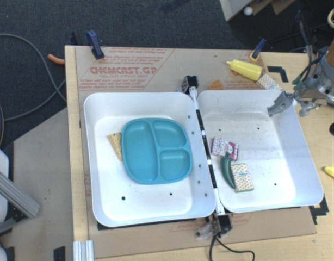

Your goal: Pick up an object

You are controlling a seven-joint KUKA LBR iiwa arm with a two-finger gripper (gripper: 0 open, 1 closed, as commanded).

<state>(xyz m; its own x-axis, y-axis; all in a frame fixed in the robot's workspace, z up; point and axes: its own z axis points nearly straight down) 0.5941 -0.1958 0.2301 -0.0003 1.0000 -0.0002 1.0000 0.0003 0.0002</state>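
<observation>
My gripper (292, 107) hangs over the far right corner of the right bin (276, 145), its two grey fingers spread apart with nothing between them. Near that bin's left wall lie a small pink and white packet (224, 147), a dark green pepper-shaped item (227, 170) and a small yellow-green box (242, 177), close together. All three are well to the left of and nearer than the gripper. In the left bin (101, 189) sits a teal divided plate (156, 150), with a tan cracker (115, 142) partly under its left edge.
A yellow squeeze bottle (244, 68) lies on the cardboard bench (123, 69) behind the right bin. Blue clamps (94, 42) hold the board's far edge. A black clip strip (202, 140) joins the two bins. A yellow item (331, 171) pokes in at the right edge.
</observation>
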